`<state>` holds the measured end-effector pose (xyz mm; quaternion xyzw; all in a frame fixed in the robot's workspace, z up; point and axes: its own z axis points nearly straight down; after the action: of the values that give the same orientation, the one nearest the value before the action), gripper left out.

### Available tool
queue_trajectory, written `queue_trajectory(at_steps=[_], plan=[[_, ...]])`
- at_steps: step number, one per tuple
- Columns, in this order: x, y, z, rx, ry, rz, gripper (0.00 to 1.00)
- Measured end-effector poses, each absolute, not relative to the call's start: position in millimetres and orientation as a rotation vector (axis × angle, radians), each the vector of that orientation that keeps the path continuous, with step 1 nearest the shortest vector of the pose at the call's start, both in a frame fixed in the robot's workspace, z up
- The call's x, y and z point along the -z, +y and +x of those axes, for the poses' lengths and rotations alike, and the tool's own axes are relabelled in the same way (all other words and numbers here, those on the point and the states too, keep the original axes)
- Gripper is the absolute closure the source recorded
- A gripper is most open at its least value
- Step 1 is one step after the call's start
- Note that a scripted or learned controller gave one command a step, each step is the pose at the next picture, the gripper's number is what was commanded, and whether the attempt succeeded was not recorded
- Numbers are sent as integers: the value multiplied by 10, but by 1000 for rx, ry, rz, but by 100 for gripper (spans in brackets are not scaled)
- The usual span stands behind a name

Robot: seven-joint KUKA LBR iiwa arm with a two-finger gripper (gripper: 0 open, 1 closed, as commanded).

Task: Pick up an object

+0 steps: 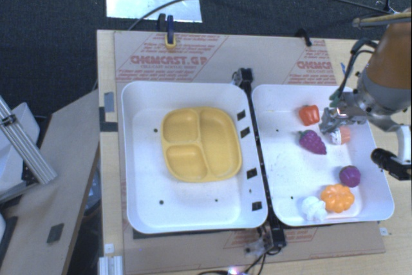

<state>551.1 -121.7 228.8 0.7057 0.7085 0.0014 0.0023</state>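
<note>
Claw (335, 127) near bin's right edge (385, 185) — grapes (313, 142) beside.

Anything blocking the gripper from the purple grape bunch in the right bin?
Nothing visible. The gripper sits just right of the purple grape bunch, with bare bin floor between; the orange pepper lies up-left, off that line.

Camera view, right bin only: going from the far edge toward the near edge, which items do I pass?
Orange pepper-like toy → purple grape-like toy → small round purple toy → orange pumpkin-like toy → white toy. The gripper sits over a small pinkish piece, so I left that out.
</note>
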Motion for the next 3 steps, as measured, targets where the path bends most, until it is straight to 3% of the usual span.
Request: queue_trajectory(at_steps=[3], plan=[[-2105, 292, 5364, -5, 2233, 2211, 100]])
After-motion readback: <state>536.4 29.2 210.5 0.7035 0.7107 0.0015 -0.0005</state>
